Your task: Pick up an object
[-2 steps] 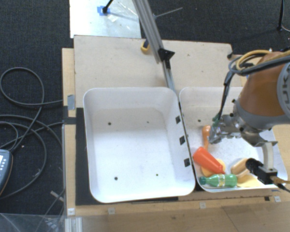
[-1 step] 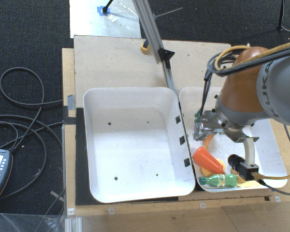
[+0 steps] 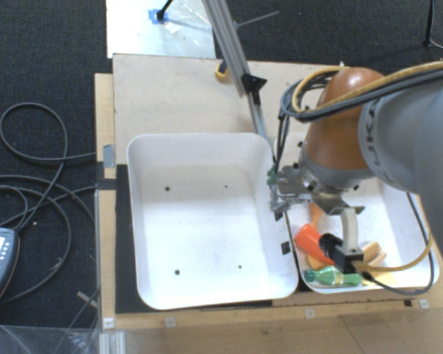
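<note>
The arm (image 3: 340, 135) hangs over the right bin (image 3: 400, 211). In that bin lie an orange thing (image 3: 308, 237) and a green thing (image 3: 327, 276). I cannot tell if the fingers are wide or narrow.

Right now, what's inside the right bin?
At the near end of the right bin: an orange piece, a green piece and a tan piece. The arm covers most of the rest, so anything beneath it is hidden.

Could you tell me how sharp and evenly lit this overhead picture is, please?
Camera view: the left bin is brightly lit and nearly washed out; the grey arm, close to the lens, looks soft; the orange item and green item in the right bin are small, their shapes unclear.
</note>
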